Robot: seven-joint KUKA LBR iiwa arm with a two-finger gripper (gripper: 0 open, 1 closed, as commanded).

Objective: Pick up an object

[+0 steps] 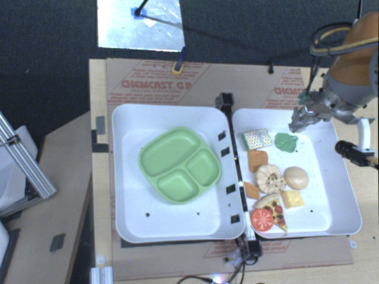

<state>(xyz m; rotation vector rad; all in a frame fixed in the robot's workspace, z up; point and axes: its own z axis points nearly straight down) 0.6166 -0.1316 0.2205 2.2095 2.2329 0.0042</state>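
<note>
On the bench sit two shallow white bins side by side. Left bin (127,158): one green divided plate (180,164), smooth plastic, rounded corners, three compartments, nothing in them. Right bin (331,176): a cluster of toy food pieces near the divider, eight counted.

Items, one of each:
- patterned square packet (257,139), speckled, lying flat
- green leaf-shaped piece (286,142), irregular outline
- orange cracker-like square (257,160)
- ridged beige garlic-like bulb (269,178)
- smooth tan oval (296,178), bread-roll shape
- small orange wedge (251,190) against the divider
- yellow cheese-like block (292,199)
- red tomato (262,219), round, touching a pizza-like slice (275,209); not counted separately above, so nine with the slice.

Gripper (299,123): dark metal, at the upper edge of the right bin, pointing down toward the bin's far side. Finger spread cannot be told from this angle; nothing visible between them.

Nearest piece is the green leaf, just below and slightly left of the gripper tip, apart from it. The patterned packet lies further left; the rest of the cluster is well apart, toward the bin's near side.
</note>
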